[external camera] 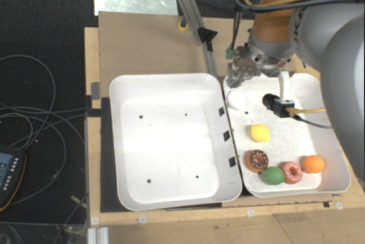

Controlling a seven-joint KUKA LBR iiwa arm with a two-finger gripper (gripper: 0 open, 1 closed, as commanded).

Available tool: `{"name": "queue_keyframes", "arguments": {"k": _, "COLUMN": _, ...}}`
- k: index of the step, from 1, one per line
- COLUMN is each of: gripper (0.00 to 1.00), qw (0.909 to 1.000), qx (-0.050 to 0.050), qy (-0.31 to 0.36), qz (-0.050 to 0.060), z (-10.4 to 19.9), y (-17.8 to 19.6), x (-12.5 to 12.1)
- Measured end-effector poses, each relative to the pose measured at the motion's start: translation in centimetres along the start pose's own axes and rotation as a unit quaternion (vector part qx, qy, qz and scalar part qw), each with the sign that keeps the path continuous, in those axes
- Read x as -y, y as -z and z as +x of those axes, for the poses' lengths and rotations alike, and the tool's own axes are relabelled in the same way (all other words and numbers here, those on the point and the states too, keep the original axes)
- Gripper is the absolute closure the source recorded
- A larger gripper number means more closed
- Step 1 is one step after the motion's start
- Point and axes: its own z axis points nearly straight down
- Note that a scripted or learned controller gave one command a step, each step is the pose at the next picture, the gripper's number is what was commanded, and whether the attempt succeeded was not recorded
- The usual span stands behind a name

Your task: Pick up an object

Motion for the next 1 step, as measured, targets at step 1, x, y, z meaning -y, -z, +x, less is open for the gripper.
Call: {"name": "queue_keyframes", "arguments": {"k": 1, "gripper": 1.0, "qw": 1.0, "qx": 0.0, "qy": 0.0, "qz": 0.0, "z": 4.65, "y": 0.54, "x": 1.0}}
